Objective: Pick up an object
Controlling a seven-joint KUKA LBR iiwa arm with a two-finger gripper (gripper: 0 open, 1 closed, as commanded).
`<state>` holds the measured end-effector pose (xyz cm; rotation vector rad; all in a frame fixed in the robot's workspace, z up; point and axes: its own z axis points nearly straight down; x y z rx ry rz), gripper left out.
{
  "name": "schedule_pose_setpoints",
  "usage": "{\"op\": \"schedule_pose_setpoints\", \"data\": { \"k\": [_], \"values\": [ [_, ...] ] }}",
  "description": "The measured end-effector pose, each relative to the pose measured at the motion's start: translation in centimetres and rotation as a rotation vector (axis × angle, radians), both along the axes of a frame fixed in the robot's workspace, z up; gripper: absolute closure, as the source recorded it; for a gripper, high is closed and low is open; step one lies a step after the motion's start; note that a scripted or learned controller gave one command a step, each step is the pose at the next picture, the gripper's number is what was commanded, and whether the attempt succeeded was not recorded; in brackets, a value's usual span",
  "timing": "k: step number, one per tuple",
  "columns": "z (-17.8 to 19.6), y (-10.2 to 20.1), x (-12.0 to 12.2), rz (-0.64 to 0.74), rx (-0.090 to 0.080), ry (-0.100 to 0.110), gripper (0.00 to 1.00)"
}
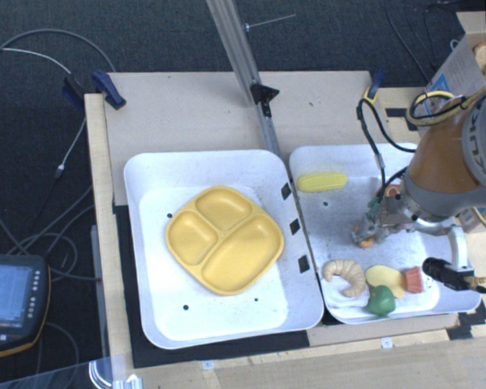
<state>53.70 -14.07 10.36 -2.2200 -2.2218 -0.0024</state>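
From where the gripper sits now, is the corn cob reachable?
Probably yes. The corn cob lies alone near the far edge of the right bin, with bare floor between it and the gripper. Nothing sits on or against it.

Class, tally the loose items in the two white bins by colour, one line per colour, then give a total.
Yellow: 3 (divided tray, corn cob, small yellow piece)
Tan: 1 (croissant)
Green: 1 (green piece)
Orange-red: 1 (block)
Total: 6
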Motion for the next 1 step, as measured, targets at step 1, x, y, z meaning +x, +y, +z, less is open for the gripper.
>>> {"op": "schedule_pose_setpoints", "data": {
  "k": [1],
  "values": [
    [4.43,0.36,0.47,0.001,-0.003,-0.005,1.00]
  ]
}}
